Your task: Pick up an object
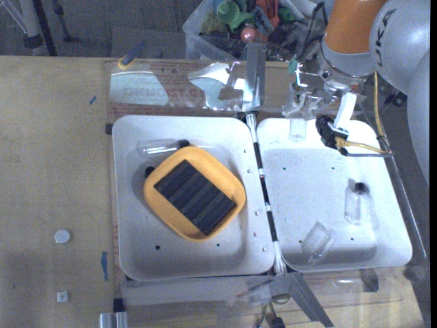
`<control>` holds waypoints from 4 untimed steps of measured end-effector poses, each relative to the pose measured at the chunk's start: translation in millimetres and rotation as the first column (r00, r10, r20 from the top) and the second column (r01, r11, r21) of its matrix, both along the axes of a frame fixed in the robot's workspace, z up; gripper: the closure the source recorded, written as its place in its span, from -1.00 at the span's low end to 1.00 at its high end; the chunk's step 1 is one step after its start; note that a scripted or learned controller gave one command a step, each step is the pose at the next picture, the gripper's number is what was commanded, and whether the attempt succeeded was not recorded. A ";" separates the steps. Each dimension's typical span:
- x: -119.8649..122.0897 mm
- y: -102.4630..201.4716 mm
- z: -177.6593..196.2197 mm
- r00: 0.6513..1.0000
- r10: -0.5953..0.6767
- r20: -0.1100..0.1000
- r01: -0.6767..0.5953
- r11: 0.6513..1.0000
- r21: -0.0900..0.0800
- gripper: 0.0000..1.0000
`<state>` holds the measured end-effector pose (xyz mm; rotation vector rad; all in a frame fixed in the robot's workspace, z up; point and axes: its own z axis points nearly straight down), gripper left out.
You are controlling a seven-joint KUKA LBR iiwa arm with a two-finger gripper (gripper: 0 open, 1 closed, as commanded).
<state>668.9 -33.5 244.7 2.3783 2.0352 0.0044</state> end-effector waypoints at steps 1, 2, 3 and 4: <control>-2.7 -79.7 -95.4 0.998 -0.066 -0.012 0.066 0.998 0.006 1.00; -1.9 -102.5 -9.7 0.940 -0.342 -0.007 0.342 0.940 0.005 1.00; -2.7 -138.5 -82.4 0.714 -0.700 -0.015 0.700 0.714 0.004 1.00; -37.8 -175.0 7.3 0.577 -0.816 -0.009 0.817 0.577 0.006 1.00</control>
